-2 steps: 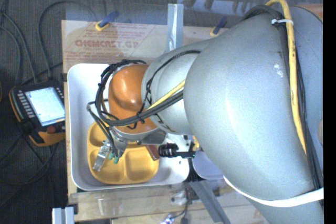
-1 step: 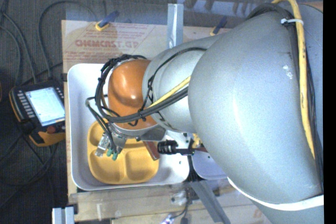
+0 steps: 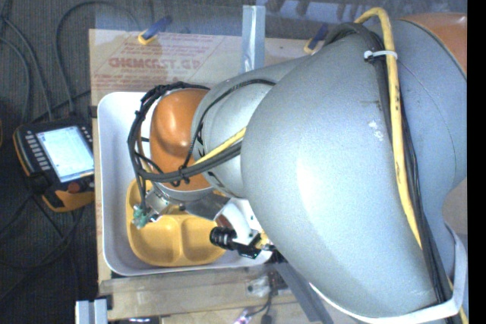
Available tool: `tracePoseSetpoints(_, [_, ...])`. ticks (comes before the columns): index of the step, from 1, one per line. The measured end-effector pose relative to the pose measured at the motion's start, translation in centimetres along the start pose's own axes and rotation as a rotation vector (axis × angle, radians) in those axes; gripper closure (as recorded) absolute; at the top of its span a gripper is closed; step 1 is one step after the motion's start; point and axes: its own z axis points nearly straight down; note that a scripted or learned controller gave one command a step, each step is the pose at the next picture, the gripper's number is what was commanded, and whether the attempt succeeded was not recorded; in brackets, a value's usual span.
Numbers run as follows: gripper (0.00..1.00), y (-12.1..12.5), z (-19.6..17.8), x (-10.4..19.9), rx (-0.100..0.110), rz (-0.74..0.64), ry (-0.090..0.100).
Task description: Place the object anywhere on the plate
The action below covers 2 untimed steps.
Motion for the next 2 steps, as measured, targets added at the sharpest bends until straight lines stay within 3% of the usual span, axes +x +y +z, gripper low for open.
tracePoseSetpoints(1, [1.00,-1.2,-8.0,-1.7,-0.007,0.297,-0.011])
tracePoseSetpoints(2, [1.00,-0.2,-0.2,-1.0,-0.030,0.416,-0.004])
